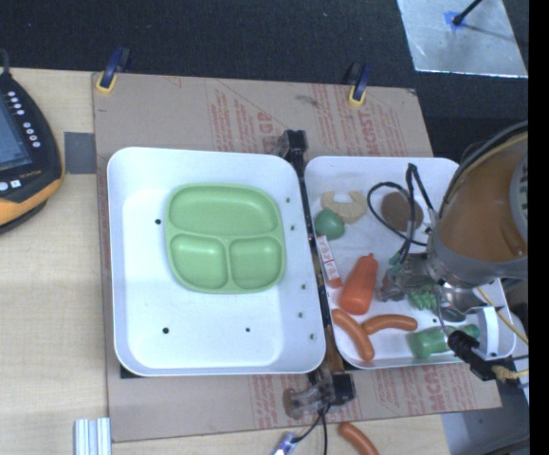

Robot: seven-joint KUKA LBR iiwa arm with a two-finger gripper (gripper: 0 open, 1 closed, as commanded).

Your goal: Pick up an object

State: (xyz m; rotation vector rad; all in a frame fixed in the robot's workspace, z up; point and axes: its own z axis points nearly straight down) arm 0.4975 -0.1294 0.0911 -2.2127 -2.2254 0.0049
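Here the gripper [409, 282] is seen low inside the right bin [388, 166], under the grey arm [478, 221]; whether it is released or clenched cannot be told, since the wrist and cables cover it. Nothing can be confirmed as grasped.

The candidate objects are all gathered in that bin. An orange carrot [358, 285] lies just to the gripper's left, tilted. Two sausages [390, 324] lie near its lower left, one touching the other at the end. A small green piece [424, 299] sits just beside it, on the lower right, and a green block [429, 342] lies further below, near the bin's front wall. A green ball [329, 223], a pale curved piece [343, 205] and a brown item [399, 211] are found above and to the left.

The step in hand is judged to be the closing-in on one object. It would best be done by one target being chosen and centred. The small green piece is the nearest, though its shape is too blurred to be read. The carrot is the larger, and a grip should be taken across its narrow width, not along its length. The bin wall should be kept clear of, and the crowded sausages avoided, lest two things be nudged at once. The descent should be carried fully to the bin floor before closing.
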